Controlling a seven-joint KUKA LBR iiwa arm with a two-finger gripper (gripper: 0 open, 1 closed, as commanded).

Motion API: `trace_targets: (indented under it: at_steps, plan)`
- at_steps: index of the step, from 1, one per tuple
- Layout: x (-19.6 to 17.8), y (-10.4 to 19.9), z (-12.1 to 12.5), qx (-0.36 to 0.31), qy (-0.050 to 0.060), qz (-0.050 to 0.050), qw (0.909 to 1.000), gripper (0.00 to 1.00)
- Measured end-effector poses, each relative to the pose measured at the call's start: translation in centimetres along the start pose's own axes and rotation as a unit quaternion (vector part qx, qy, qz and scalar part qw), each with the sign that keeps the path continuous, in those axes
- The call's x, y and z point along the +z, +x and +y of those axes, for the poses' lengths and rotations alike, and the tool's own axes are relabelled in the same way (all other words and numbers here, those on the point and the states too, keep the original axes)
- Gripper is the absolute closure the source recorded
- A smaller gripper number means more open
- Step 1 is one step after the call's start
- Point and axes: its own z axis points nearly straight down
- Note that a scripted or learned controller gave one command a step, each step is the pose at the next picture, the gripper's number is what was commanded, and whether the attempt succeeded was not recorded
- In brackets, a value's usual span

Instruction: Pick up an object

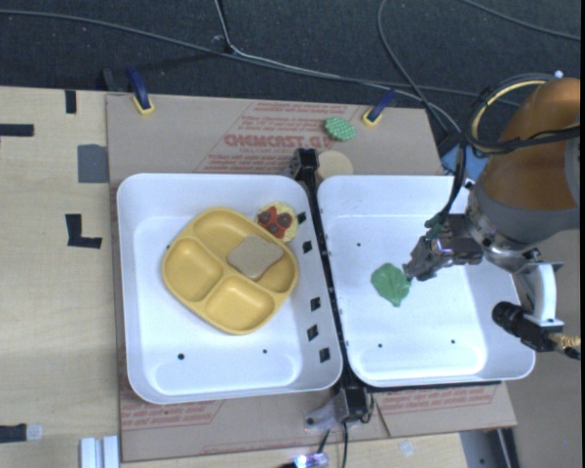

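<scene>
Two shallow white bins side by side on the surface. Left bin (146, 291): one yellow divided plate (230, 269), a tan slab (254, 255) in its middle compartment, small dark-red pieces (278, 220) at its upper rim. Right bin (468, 349): one green crumpled object (391, 284), lying loose on the floor. Claw (416, 265) sits just beside its upper right edge, apparently lined up for a grasp; finger spread cannot be told.

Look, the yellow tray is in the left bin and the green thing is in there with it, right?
Not quite. The camera view shows the yellow tray in the left bin, but the green thing lies in the right bin, by the gripper.
</scene>
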Motion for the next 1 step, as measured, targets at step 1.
trace_targets:
  at_steps: [1]
  plan:
    - [-0.23, 5.02, 0.55, -0.001, -0.001, 0.000, 1.0000, 1.00]
